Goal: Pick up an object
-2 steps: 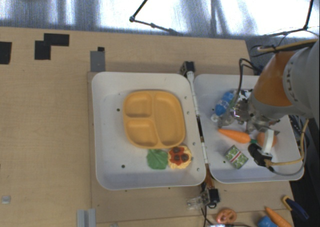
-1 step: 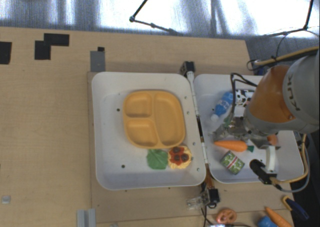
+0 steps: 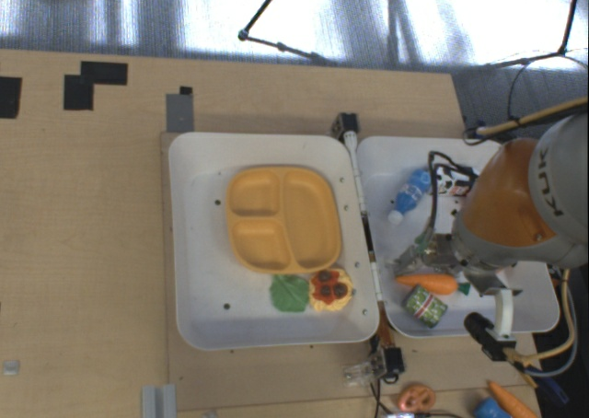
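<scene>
The orange carrot (image 3: 429, 284) lies flat in the right bin (image 3: 543, 319), long side left to right, just under the end effector (image 3: 440, 256), whose grip I cannot tell.

Even overhead light, strong glare along the top, slightly soft and grainy focus.

"KU" lettering on arm (image 3: 552, 181)
</scene>
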Robot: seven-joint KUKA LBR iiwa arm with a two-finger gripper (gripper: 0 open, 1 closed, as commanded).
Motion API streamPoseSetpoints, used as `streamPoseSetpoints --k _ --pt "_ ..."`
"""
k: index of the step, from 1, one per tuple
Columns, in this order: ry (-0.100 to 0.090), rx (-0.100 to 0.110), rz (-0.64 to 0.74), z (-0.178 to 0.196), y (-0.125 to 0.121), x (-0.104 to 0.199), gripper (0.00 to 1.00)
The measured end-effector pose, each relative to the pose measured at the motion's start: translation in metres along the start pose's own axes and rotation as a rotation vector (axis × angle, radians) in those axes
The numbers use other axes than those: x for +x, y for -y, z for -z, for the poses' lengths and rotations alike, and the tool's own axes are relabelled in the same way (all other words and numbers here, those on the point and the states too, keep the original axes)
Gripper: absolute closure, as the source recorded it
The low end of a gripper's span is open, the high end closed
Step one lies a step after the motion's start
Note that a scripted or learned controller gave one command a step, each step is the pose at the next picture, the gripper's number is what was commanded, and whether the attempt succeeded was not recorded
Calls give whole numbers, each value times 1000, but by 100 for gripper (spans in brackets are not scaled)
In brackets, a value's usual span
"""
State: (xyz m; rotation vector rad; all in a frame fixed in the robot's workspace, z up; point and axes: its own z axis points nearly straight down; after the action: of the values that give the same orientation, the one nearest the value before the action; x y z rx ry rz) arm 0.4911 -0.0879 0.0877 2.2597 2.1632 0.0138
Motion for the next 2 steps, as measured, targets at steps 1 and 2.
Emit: streamPoseSetpoints --k 1,2 --pt "-1 4 368 -1 1 -1 0" --pt "1 -4 368 11 -2 0 100"
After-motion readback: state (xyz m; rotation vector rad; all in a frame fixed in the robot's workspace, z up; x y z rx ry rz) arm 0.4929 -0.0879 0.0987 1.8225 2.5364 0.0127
